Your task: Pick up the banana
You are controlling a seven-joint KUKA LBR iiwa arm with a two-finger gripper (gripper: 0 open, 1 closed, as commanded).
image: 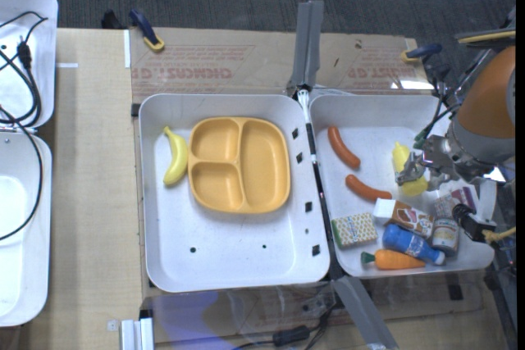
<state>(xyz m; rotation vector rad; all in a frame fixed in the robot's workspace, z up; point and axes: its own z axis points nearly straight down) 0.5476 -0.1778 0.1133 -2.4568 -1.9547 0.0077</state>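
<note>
The banana [175,158] is yellow and curved. It lies in the left bin [164,258] near the bin's left wall, just left of a yellow divided plate [240,164]. My gripper [416,168] hangs over the right bin [369,123] at its right side, far from the banana, among yellow toy pieces [400,156]. The arm's orange band [492,98] shows above it at the right edge.
The right bin holds two red sausages [344,146], a green-patterned box [354,229], a blue bottle [410,243], a carrot [396,260] and a small can [445,234]. A grey divider bar [308,45] runs between the bins.
</note>
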